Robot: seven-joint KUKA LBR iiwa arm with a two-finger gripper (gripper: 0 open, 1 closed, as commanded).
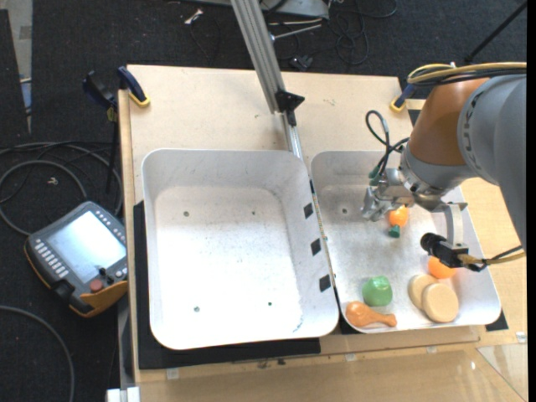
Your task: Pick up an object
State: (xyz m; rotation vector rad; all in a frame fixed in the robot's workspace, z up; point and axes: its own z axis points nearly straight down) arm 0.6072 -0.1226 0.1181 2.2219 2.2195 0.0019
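Camera view: we are hovering our gripper (374, 209) beside the small orange object (399, 218) mid-right bin (343, 182); jaw state we cannot tell; next, descending.

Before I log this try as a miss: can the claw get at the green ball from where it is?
Probably yes. The green ball sits apart from its neighbours in the right bin, with bare floor between it and the claw.

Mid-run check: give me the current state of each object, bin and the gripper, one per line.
gripper: low in the right bin, finger state unclear
small orange object: beside gripper
green ball: resting
orange gourd: lying flat
tan block: resting
right bin: holds objects
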